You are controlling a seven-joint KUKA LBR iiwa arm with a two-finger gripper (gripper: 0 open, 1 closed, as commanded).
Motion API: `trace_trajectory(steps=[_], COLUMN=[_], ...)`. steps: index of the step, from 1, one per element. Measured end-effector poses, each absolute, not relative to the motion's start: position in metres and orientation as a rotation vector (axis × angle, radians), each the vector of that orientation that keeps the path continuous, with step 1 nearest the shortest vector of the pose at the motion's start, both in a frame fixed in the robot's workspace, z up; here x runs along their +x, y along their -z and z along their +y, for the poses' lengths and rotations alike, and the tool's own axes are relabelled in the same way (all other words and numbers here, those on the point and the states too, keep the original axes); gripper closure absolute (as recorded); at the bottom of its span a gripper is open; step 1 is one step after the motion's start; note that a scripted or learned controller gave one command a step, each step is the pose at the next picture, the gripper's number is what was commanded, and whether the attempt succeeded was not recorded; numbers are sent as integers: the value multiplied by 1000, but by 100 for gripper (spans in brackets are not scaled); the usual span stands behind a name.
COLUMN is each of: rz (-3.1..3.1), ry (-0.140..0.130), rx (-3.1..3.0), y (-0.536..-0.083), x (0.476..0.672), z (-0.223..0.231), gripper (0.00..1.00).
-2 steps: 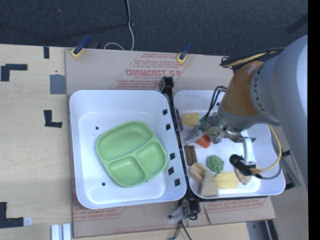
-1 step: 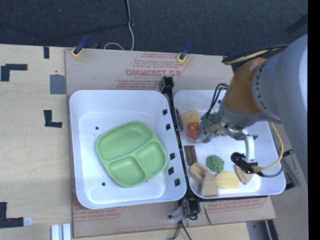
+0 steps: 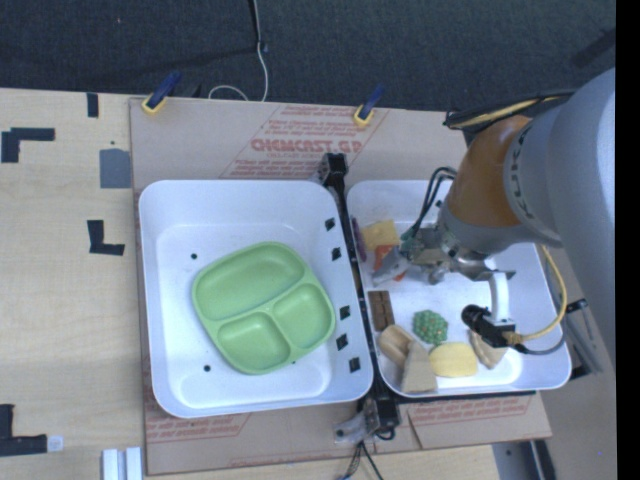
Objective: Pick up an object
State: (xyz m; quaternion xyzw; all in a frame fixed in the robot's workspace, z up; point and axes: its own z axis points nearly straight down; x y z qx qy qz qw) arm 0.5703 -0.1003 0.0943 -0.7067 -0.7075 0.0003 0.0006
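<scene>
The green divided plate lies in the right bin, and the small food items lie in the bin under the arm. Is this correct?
Not quite. The camera view shows the green divided plate in the left bin, not the right one. The rest holds: the small food items lie in the right bin, under the arm.

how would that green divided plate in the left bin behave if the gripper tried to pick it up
The green divided plate looks like moulded plastic, so it is probably stiff and light for its size. It lies flat in the left bin, so its low rim may be hard to pinch. Its smooth, glossy look suggests it could slide rather than lift.
</scene>
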Motion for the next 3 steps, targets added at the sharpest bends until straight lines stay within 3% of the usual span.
trace_trajectory(steps=[1, 2, 3], rz=[-2225, -2222, -2221], ry=[1, -30, -4], rx=[-2219, -2213, -2221], y=[-84, -84, -84], x=[613, 666, 659], z=[-98, -104, -98], gripper=[0, 0, 0])
